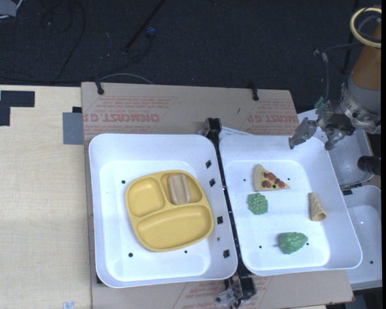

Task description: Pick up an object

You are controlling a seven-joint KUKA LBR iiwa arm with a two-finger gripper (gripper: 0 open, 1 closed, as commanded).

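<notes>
The right bin holds a pizza slice, a round green broccoli piece, a tan cone and a green leafy lump. My gripper hangs over the right bin's far right corner, its two dark fingers spread open with nothing between them. It is well above and behind the pizza slice and touches none of the objects.
The left bin carries a yellow divided tray with a tan bread-like piece in its upper right compartment. A black hinge strip runs between the bins. Cardboard lies under both.
</notes>
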